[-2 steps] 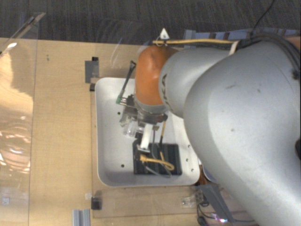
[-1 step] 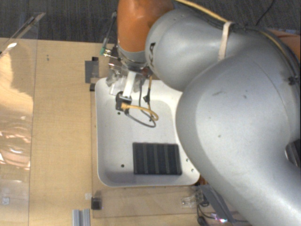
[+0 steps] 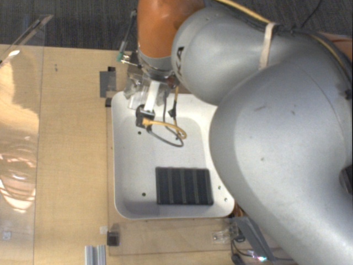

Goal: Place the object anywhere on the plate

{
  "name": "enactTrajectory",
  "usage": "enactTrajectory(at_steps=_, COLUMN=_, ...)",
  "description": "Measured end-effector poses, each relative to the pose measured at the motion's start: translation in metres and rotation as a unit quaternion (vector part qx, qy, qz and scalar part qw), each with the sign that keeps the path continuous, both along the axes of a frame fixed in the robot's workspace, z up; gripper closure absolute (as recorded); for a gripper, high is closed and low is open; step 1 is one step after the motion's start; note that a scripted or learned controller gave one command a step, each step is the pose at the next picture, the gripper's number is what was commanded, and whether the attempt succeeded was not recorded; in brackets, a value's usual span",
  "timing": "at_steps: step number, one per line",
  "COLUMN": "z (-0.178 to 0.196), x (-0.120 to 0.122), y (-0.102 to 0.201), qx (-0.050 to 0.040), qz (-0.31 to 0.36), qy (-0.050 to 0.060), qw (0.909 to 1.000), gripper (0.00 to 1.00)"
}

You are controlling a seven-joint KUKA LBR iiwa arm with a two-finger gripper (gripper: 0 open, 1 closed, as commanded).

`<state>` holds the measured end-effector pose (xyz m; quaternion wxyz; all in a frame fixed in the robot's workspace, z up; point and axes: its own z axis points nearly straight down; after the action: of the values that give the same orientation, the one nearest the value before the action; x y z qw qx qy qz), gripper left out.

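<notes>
A black ribbed rectangular slab (image 3: 183, 185) lies flat on the floor of the white bin (image 3: 122, 164), near its front edge. My gripper (image 3: 145, 99) hangs over the bin's far left corner, well beyond the slab and apart from it. The grey arm and its orange band hide the gripper from above. I cannot make out any object at the gripper. The arm's bulk hides the bin's right side.
A dark bracket (image 3: 108, 83) is fixed at the bin's far left corner. A small dark block (image 3: 112, 237) sits on the wooden bench in front of the bin. A clear sheet (image 3: 19, 148) covers the bench on the left.
</notes>
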<state>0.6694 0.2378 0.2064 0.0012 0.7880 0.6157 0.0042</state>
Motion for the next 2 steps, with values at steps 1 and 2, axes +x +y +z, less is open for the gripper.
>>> enactTrajectory(at_steps=1, z=0.01, x=0.0, y=0.002, qx=0.0005, qz=0.003, qy=-0.002, qw=1.0, gripper=1.0)
enactTrajectory(at_steps=2, z=-0.113, x=-0.003, y=-0.001, qx=-0.0007, qz=-0.179, qy=0.009, qw=0.9837, gripper=1.0)
